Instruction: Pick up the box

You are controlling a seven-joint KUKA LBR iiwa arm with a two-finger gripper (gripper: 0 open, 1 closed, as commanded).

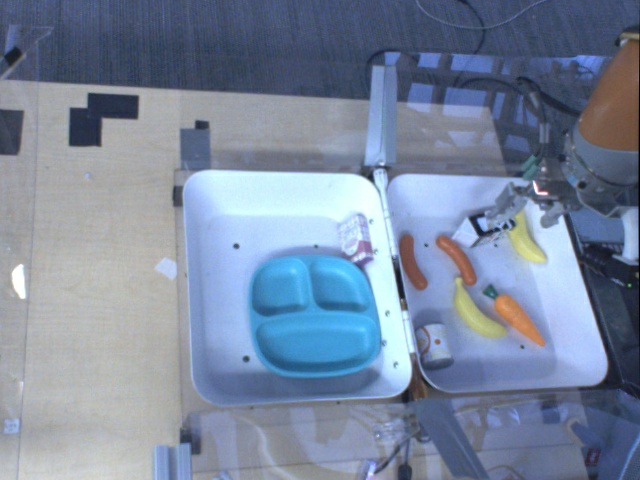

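A small pink-and-white box (355, 238) lies in the left bin (215, 268), against its right wall and just above the blue tray (315, 313). My gripper (530, 208) hangs over the upper part of the right bin (580, 353), far to the right of that box. Its fingers (507, 201) stand open with nothing held between them. A yellow banana (527, 240) lies just below the gripper. A small white-and-black object (476, 228) sits beside the left fingertip; whether they touch is unclear.
The right bin also holds two sausages (413, 260) (456, 257), a second banana (476, 311), a carrot (518, 316) and a small can (434, 342) at the front left. The grey arm with its orange band (612, 103) comes in from the upper right.
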